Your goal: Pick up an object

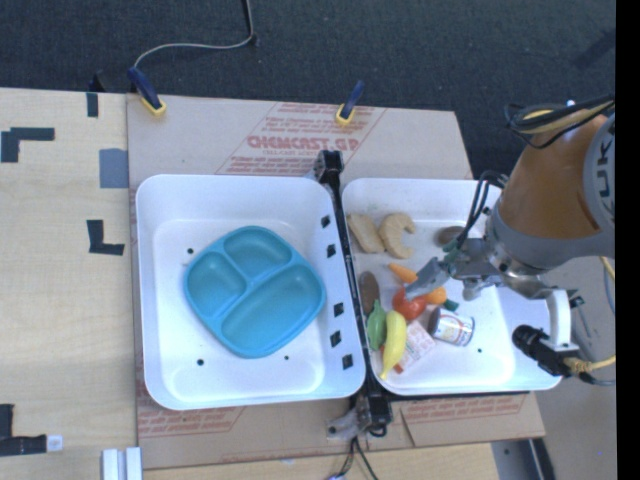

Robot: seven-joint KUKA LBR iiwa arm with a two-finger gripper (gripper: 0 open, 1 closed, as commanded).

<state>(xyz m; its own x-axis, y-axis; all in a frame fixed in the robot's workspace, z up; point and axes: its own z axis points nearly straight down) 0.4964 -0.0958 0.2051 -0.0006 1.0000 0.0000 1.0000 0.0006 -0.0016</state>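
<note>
Claw [432, 280] over right bin [500, 368], grip state unclear | banana [396, 336] below, long axis near-vertical

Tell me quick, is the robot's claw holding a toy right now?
Gripper: low over the toy food in the right bin; open, shut or holding cannot be told.
</note>
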